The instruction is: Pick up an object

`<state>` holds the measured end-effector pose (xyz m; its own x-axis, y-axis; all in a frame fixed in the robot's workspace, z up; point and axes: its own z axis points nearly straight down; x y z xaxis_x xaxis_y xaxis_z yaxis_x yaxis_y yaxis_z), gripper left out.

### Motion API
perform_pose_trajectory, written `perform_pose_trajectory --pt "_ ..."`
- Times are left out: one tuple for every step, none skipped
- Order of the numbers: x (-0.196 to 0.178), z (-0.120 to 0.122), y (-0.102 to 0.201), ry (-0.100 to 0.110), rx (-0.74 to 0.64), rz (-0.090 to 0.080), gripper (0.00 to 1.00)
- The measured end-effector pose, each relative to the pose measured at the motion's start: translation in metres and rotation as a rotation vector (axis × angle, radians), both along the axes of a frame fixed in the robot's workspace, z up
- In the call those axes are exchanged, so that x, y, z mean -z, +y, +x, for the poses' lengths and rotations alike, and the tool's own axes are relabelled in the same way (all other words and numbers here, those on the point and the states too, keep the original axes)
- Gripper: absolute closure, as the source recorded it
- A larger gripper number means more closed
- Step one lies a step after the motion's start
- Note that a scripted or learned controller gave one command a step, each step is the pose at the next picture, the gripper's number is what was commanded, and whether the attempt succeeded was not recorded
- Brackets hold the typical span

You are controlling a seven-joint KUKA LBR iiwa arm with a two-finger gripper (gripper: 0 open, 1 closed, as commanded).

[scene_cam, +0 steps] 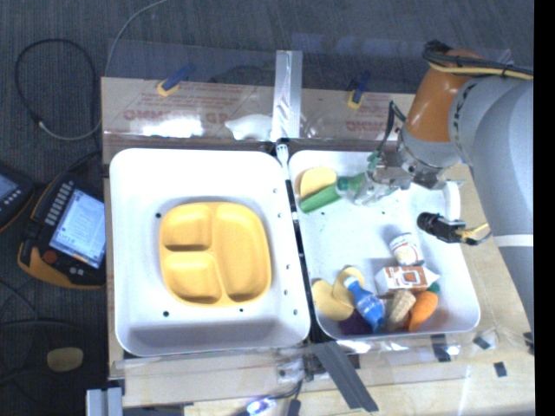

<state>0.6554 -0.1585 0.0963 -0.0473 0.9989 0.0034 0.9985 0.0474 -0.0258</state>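
Observation:
My gripper (378,180) hangs low over the far part of the right bin (460,258), under the orange band of the arm. A green bottle-shaped object (324,196) lies just to its left, its narrow end reaching towards the gripper. Whether they touch is unclear. A yellow piece (316,179) lies right behind the green object, against the bin's far left corner. At the bin's near edge sits a cluster: a small can (404,248), a brown-and-white carton (404,277), a carrot (422,309), a blue bottle (365,303) and a yellow piece (327,297).
The left bin (130,232) holds a yellow divided plate (213,251). A black part with a yellow tip (440,225) juts over the right bin's right side. The grey arm (507,154) covers the bench's far right.

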Motion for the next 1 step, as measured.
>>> perform_pose_trajectory --pt "0.0002 -0.0002 0.0001 0.001 0.000 0.000 0.00"
